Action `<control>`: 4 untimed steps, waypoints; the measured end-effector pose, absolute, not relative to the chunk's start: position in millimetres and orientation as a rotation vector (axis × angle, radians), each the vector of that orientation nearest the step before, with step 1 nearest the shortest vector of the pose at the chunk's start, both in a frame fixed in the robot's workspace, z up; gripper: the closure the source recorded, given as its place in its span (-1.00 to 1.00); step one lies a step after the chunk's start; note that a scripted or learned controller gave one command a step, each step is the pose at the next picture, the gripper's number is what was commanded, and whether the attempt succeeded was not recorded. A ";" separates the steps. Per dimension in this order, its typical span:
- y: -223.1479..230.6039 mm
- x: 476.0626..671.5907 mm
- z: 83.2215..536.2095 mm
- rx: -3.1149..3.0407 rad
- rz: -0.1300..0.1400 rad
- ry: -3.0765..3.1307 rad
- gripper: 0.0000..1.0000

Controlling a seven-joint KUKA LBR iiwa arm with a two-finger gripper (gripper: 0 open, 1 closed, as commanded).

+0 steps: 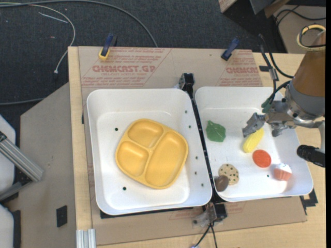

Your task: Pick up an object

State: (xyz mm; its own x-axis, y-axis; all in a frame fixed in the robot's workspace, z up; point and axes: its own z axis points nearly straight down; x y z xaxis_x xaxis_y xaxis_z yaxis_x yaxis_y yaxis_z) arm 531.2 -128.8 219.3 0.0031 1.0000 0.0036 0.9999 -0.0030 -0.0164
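My gripper (267,126) hangs over the back of the right bin (234,98), reaching in from the right under the orange band. It is open, one grey finger (254,123) to the left and the other to the right, with nothing between them. A yellow banana-shaped toy (252,140) lies just below the left finger, close to its tip. In the same bin lie a green toy (215,131), an orange-red ball (261,159), a pink and white piece (282,173), a chocolate-chip cookie (228,173) and a small brown piece (221,183).
The left bin (101,105) holds a yellow divided plate (151,153). A black divider rail (199,138) runs between the bins. Blue clamps (107,45) (230,48) grip the cardboard at the back. Cables trail near the arm on the right.
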 end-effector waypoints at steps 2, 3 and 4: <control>-124.5 527.4 168.9 -2.219 0.002 -2.219 -1.00; -121.9 517.1 113.8 -2.217 0.004 -2.216 -1.00; -121.2 516.7 83.5 -2.218 0.003 -2.217 -1.00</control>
